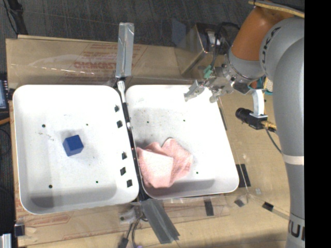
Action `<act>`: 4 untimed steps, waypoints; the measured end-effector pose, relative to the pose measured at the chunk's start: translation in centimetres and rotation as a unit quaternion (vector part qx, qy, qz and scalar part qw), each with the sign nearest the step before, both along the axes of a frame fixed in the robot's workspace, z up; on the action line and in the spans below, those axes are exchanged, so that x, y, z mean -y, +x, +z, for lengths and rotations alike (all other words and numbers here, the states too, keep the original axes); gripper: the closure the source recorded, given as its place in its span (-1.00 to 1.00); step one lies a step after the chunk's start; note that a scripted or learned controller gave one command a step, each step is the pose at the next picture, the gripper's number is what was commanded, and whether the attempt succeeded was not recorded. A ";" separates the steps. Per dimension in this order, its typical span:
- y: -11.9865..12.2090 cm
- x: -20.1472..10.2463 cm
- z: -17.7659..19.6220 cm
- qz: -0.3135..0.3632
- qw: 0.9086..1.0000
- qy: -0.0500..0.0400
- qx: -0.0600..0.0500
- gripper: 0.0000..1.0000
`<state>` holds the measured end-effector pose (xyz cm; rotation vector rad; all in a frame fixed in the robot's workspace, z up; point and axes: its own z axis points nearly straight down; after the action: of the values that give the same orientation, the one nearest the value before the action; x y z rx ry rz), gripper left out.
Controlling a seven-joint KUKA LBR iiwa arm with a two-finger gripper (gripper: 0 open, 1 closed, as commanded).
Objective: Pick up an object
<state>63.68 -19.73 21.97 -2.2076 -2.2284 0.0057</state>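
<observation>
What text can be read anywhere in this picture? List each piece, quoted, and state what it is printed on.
No text here can be read with confidence.
Red print on the cardboard sheet behind the left bin: several lines, too blurred and faint to quote.
The blue cube, the pink cloth in the right bin and the gripper carry no visible lettering.
</observation>
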 end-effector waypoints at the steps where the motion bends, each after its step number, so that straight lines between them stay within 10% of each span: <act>1: -8.3 -3.1 -6.6 -0.015 1.000 0.000 -0.001 -1.00; 3: -11.0 -5.9 -12.9 0.053 0.999 0.001 0.000 -1.00; 4: -11.0 -5.9 -12.0 0.054 0.999 0.001 -0.001 1.00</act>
<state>52.68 -13.78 10.02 -2.0834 -2.3426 0.0054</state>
